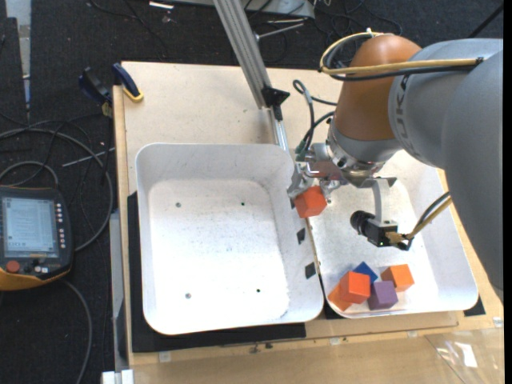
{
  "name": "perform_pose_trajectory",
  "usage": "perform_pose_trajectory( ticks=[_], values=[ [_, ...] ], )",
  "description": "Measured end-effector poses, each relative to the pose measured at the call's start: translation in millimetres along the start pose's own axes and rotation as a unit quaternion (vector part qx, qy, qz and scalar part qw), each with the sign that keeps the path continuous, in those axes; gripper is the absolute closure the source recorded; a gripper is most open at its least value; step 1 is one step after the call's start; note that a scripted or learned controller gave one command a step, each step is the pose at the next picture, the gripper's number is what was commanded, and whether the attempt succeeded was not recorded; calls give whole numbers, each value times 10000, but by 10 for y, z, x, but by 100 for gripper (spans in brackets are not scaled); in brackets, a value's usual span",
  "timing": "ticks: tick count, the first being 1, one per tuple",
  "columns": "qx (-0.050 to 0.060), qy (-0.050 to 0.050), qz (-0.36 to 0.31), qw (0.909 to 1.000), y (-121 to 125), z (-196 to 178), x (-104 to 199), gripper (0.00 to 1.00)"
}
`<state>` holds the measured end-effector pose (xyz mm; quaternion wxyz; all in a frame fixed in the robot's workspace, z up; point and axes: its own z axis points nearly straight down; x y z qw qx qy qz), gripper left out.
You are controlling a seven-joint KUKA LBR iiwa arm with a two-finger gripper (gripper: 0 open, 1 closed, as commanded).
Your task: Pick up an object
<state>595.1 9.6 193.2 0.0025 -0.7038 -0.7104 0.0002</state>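
Jaws closed around an orange-red cube (310, 202), the gripper (310, 192) hangs over the seam between the two white bins, with the cube showing just below the fingers and apparently lifted off the floor of the right bin (448, 230). By my reading the grasp is made and the carry is under way, the block sitting near the rim of the left bin (160, 166). Four more blocks lie clustered in the right bin's near corner: an orange cube (346, 291), a blue one (364, 271), a purple one (383, 294) and a smaller orange one (399, 276). The next move calls for a steady lift or transfer without loosening the grip, since the cube seems held near its top edge and could slip.
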Motion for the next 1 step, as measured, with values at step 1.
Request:
perform_pose_trajectory(
  ticks=[1],
  values=[
    [-32, -2, -1, 10000, 387, -18, 663, 100]
  ],
)
